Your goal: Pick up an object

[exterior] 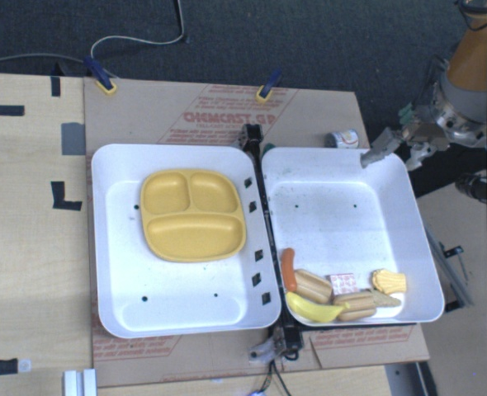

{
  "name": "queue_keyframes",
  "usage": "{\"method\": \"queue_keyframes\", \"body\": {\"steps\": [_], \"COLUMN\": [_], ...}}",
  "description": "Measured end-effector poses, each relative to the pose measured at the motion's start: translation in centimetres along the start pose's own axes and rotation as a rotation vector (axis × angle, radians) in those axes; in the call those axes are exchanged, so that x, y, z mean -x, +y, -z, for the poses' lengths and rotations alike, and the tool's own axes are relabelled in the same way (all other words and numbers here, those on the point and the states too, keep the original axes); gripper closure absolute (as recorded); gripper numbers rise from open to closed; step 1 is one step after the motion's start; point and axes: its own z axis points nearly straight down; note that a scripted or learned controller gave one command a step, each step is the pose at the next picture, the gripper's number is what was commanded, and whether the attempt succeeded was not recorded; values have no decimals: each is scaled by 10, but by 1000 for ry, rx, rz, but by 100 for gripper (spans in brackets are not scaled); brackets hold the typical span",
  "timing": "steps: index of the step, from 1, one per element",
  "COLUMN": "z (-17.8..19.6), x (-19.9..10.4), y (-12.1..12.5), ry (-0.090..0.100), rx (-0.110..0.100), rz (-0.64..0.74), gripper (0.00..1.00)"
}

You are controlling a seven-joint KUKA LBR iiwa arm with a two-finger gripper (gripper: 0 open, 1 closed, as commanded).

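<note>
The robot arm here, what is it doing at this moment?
The arm's end effector sits at the far right corner of the right bin, above the rim, touching no object. The toy foods, among them a banana, a carrot and a corn piece, lie along that bin's near edge. The left bin holds a yellow divided plate.

Fixed overhead camera, slanted down over both white bins [103, 246]

This looks like a robot lab. A grey robot arm [462, 89] reaches over a bench [29, 221] with two white bins [115, 221], cardboard [219, 118] held by clamps [101, 79], and loose wires [144, 40].
</note>
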Motion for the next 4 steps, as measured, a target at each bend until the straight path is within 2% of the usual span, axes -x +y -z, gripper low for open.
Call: {"method": "queue_keyframes", "body": {"steps": [1, 2, 3, 4], "z": [-88, -87, -87, -87], "x": [-96, -180, -213, -143], "y": [-73, -104, -131, -131], "ry": [2, 2, 1, 0], "rx": [-3, -2, -2, -1], "rz": [1, 2, 2, -2], "gripper": [0, 0, 0, 0]}}
